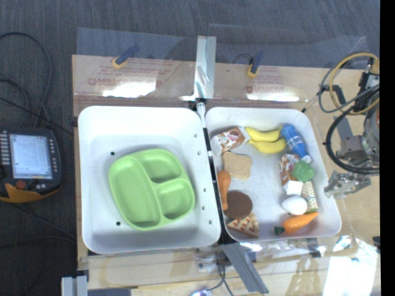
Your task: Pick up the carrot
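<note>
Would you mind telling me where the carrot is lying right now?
The carrot lies in the right bin, at its near right corner, just below the white egg.

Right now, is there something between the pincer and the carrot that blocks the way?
The pincer hangs outside the right bin, beyond its right wall. That wall lies between it and the carrot in the bin's near right corner. A white egg touches the carrot's far side.

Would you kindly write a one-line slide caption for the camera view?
Carrot lies at the right bin's near edge beside an egg; the tool waits outside; a green tray fills the left bin.
</note>
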